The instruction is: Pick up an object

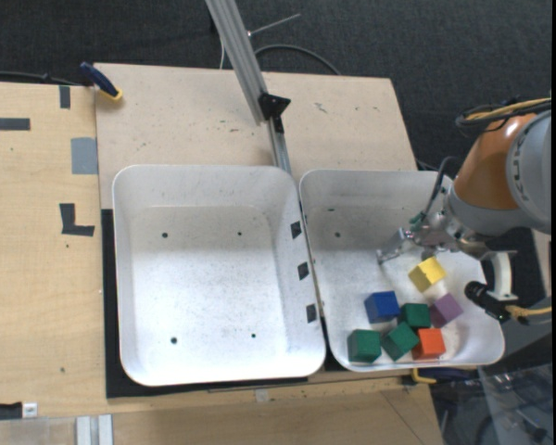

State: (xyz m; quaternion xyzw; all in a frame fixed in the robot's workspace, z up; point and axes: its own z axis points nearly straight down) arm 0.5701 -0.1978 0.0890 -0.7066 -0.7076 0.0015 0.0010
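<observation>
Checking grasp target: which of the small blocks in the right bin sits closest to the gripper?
The small yellow block, just below the gripper and apart from the rest. The blue, green, purple and orange blocks cluster lower, toward the right white bin's near edge.

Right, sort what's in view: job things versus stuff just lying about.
Job:
gripper
yellow block
blue block
purple block
orange block
green blocks
right bin

Lying about:
left bin
blue-and-yellow clamp
metal pole

I can read no text, labels, brand names or numbers anywhere: none on the bins (208,182), the coloured blocks (403,327) or the worktop (167,109).
</observation>
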